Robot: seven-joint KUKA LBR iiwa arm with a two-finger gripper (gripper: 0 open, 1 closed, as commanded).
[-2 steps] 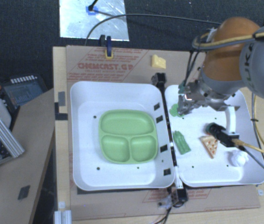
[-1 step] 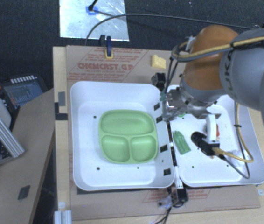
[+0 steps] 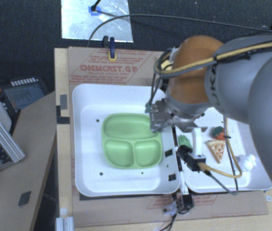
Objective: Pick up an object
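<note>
The grey arm with its orange band (image 3: 193,61) reached in from the right and hung low over the left white bin (image 3: 85,129), its gripper (image 3: 156,121) down at the right-hand rim of the pale green, three-compartment plastic tray (image 3: 129,141). Whether anything was clamped there I could not tell; the wrist body hid the tip of the tool. The tray sat flat on the bin floor, not tilted, so by my reading the pick was not done: at most the approach or a closing on the rim, with the lift left to come.

The tray looked smooth, moulded and slightly glossy, with rounded corners and raised dividers, a thin lip being the only graspable part. Across in the right white bin (image 3: 256,179) lay a small triangular orange pizza-slice toy (image 3: 216,149), a red-and-green lump (image 3: 217,131) just above it, a small green piece (image 3: 184,141) near the dividing wall, and a crumpled whitish thing (image 3: 247,162) at the far side. Both bins were matte, shallow, hard plastic on a cardboard sheet (image 3: 121,66).
</note>
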